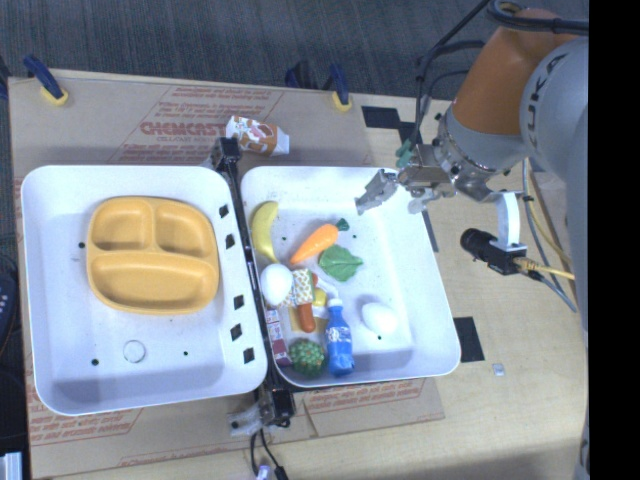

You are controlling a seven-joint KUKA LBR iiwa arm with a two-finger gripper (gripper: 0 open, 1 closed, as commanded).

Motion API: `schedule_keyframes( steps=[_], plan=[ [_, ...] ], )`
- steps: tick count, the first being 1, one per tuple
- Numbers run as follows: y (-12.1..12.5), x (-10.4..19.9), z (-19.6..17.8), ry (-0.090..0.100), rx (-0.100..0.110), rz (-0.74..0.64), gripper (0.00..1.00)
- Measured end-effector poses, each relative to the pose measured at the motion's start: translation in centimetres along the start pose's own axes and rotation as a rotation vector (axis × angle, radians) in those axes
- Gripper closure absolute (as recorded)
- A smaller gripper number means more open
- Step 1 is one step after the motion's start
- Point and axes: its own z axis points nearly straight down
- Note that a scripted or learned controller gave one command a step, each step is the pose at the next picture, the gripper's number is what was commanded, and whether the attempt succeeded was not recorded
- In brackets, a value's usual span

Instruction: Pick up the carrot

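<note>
Carrot (316,242) lies aslant in right bin (425,268), centre frame, between banana (263,230) and leaf (341,263). Gripper (375,192) hovers just upper right, holding nothing; finger spread unclear. Best approach: descend, straddle carrot across its width, avoid banana.

carrot (316,242) in right bin (425,268) | pincer (372,194) above it, apart

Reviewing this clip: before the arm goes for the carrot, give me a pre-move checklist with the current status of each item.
1. Carrot visible in the right bin: ok.
2. Gripper holds nothing: ok.
3. Gripper over the carrot: not ok, it sits up and to the right of it.
4. Carrot free of neighbours: not ok, the leafy green and the banana lie close.
5. Fingers spread enough: cannot tell.
</note>
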Motion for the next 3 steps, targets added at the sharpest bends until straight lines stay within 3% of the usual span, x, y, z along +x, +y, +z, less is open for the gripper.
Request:
schedule_keyframes(
  steps=[1,2,3],
  plan=[
    [5.1,1.5,11.2,0.001,0.003,0.140,0.00],
    [2.6,4.9,16.4,0.001,0.000,0.026,0.00],
    [2.6,4.9,15.4,0.001,0.003,0.022,1.00]
  ],
)
